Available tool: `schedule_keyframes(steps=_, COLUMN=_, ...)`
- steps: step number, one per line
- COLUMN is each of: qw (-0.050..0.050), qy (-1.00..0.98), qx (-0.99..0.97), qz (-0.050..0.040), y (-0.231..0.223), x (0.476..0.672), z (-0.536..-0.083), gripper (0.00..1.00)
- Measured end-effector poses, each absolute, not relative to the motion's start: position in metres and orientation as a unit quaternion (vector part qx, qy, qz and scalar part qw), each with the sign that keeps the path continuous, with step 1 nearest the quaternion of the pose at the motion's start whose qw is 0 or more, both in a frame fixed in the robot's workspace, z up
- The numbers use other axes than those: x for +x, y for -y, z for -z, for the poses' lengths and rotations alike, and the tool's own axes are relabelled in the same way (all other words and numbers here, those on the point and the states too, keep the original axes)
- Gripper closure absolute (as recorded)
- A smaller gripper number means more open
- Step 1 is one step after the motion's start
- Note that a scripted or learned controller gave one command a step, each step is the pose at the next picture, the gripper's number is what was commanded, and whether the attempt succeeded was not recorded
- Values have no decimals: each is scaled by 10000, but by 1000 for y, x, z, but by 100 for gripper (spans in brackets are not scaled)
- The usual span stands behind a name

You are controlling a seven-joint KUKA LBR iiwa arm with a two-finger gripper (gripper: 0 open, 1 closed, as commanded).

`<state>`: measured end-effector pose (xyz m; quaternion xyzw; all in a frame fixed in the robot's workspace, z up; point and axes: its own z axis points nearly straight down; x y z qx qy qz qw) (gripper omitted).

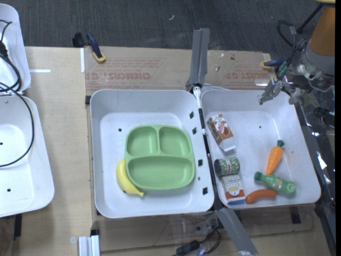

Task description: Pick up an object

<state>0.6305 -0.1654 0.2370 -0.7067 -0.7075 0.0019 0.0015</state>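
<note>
From the camera above the desk (58, 73), the gripper (269, 94) hangs over the far right corner of the right bin (314, 169), clear of everything in it; whether its jaws are spread or pressed together cannot be told at this size. Nothing is between them.

Taking the toy carrot (273, 159) as landmark: it lies in the right half of the right bin, its long axis running nearly toward and away from the camera with a slight lean, green top at the far end and orange tip at the near end. That lean sets its narrow width roughly across the bin, probably the easiest line for a pinch. It is the loose piece nearest the gripper, so a likely pick.

Just nearer than the carrot lies a green bottle (277, 184), long axis across the bin, cap to the left. Nearer and left of it, an orange sausage-like piece (260, 195) lies almost level. Left of the carrot sit a small can (227, 166) on its side, a carton (220, 130) farther off, and a flat box (233, 188) nearer.

Well left of the carrot, the left bin (104, 159) holds a green divided plate (159, 157) with a banana (127, 179) tucked against its left edge, probably awkward to pinch.
</note>
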Motion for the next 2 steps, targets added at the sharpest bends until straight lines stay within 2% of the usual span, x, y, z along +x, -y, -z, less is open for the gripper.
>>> schedule_keyframes(steps=1, qw=20, qy=7431, qx=-6692, qz=-16, y=215, x=561, z=-169, gripper=0)
schedule_keyframes(steps=2, qw=67, qy=6931, qx=-7208, qz=48, y=211, x=508, z=-90, gripper=0)
